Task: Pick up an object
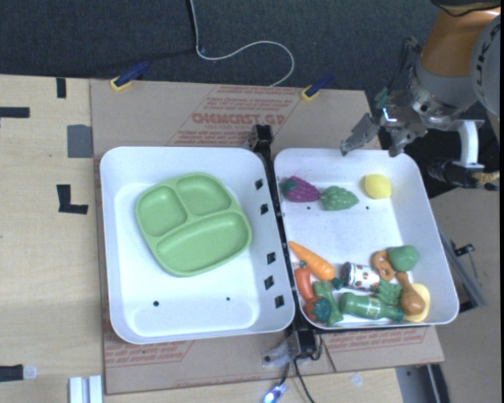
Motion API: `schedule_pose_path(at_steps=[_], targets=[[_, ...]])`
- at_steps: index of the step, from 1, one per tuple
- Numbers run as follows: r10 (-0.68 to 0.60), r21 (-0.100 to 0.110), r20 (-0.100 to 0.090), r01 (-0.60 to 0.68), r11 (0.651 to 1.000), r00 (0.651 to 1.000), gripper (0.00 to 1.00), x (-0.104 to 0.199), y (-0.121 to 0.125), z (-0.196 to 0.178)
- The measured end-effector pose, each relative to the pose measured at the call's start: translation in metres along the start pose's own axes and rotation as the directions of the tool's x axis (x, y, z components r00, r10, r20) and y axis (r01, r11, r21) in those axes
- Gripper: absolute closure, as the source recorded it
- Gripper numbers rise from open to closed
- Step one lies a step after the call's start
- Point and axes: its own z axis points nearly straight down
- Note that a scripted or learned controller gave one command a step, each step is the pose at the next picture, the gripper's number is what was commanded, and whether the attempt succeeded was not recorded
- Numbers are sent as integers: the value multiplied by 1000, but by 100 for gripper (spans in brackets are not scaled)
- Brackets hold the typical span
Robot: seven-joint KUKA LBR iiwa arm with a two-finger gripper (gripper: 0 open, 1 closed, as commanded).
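Gripper: two dark fingers spread well apart, nothing between them; poised over the far rim of the right bin, at about 1 o'clock of the view. Arm: grey with orange band, entering from 2 o'clock.

Right bin, contents:
- Yellow lemon, at 6 o'clock from the gripper, nearest to it, apart from the rest.
- Green leafy piece, just beside a purple grape bunch, at 9 o'clock of the lemon.
- Orange carrot, lying slantwise near the bin's left wall.
- Heap of toy food in the near right corner, at 5 o'clock of the bin: green, orange and white pieces touching one another; single items hard to tell apart.

Left bin: a green divided plate, three compartments, lying flat.

Both bins rest on a cardboard sheet.
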Motion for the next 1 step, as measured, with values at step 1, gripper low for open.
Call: schedule_pose_path(at_steps=[1], targets=[[-8, -20, 0, 8, 1000, 1000, 0, 72, -26, -162]])
